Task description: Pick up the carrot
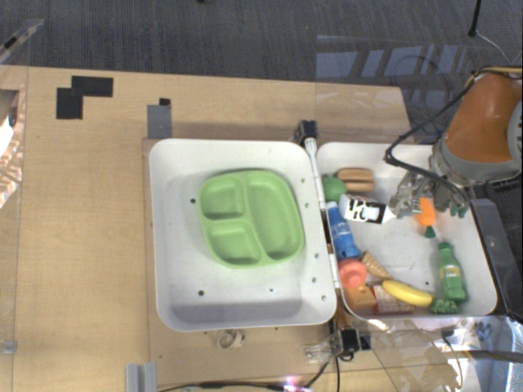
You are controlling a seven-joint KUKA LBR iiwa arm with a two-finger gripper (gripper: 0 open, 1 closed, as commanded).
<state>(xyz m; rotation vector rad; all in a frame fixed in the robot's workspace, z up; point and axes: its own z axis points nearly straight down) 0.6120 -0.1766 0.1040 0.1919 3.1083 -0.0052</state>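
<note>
A wooden table (82, 243) carries two shallow white bins side by side. The left bin (176, 300) holds a green divided plate (245, 217). The right bin (482, 288) is crowded with toy food: a hot dog (355, 175), a blue bottle (339, 233), a black and white card (364, 211), a banana (407, 293), a green bottle (448, 272) and a pinkish-red piece (353, 274). The carrot (426, 212), small and orange with a green tip, lies toward the right side of that bin. The grey arm with its orange band (486, 125) reaches in from the right, and its gripper (421, 196) sits low, right at the carrot, apparently touching it. Whether the fingers are spread or closed is impossible to tell from here, and the carrot does not look lifted. The pick seems at the grasping stage; closing and raising appear to remain.
</note>
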